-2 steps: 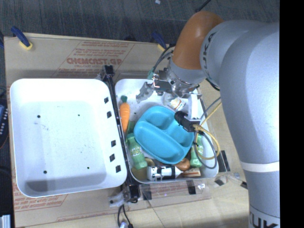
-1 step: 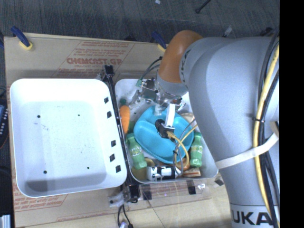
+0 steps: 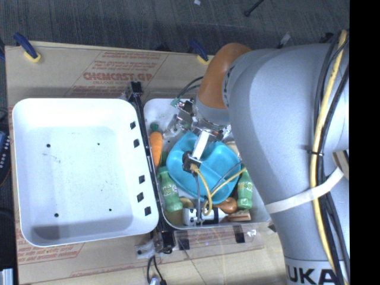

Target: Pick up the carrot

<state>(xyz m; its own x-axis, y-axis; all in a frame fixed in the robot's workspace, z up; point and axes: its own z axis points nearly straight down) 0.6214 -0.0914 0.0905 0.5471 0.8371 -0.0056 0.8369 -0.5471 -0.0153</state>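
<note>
One carrot (image 3: 155, 148) lies untouched at right bin's (image 3: 152, 107) inner wall, beside blue bowl (image 3: 209, 164). Gripper (image 3: 183, 116) hovers nr bin's far end, approach step; open or closed, can't tell. Next: shift over carrot, descend.

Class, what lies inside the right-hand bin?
A carrot by the left wall of the right bin, a blue bowl in the middle, green bottles near the front. The arm covers the bin's right side, so what lies there is hidden.
</note>
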